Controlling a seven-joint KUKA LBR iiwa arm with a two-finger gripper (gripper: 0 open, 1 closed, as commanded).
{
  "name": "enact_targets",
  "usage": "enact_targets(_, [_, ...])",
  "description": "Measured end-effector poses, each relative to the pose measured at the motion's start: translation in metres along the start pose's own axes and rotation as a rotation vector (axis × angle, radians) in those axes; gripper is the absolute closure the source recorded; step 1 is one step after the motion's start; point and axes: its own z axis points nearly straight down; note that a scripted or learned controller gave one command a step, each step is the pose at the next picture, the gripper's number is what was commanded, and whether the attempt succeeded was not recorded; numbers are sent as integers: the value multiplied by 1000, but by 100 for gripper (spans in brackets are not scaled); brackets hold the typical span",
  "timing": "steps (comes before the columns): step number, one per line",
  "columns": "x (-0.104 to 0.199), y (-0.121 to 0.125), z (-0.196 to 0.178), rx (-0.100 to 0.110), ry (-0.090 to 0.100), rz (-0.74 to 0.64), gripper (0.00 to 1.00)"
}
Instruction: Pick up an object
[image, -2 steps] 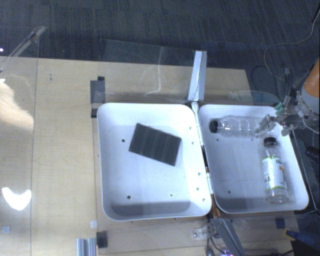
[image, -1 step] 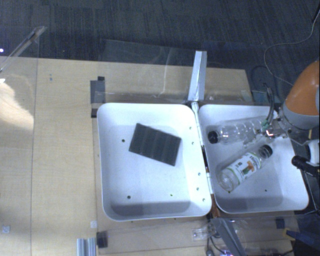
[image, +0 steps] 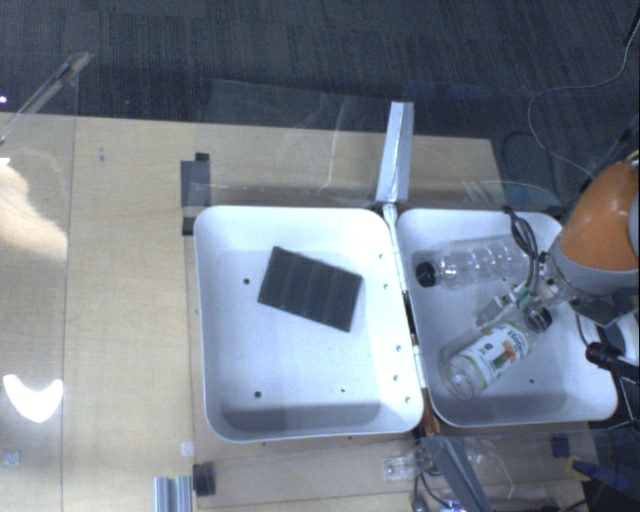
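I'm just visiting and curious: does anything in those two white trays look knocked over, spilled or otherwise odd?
Nothing looks spilled or broken. Two clear bottles lie on their sides in the right bin: one with a black cap, one with a label at a slant. A dark flat pad sits askew in the left bin.

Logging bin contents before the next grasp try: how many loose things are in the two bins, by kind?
Clear plastic bottles: 2, one with a black cap, one with a green label, both in the right bin.
Dark flat pads: 1, in the left bin.
Total: 3
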Motion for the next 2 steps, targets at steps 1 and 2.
enact_targets(1, [11,-53,-1,-2,-3,-91,0])
enact_targets(2, [10,-48,-14,-11,-9,-92,100])
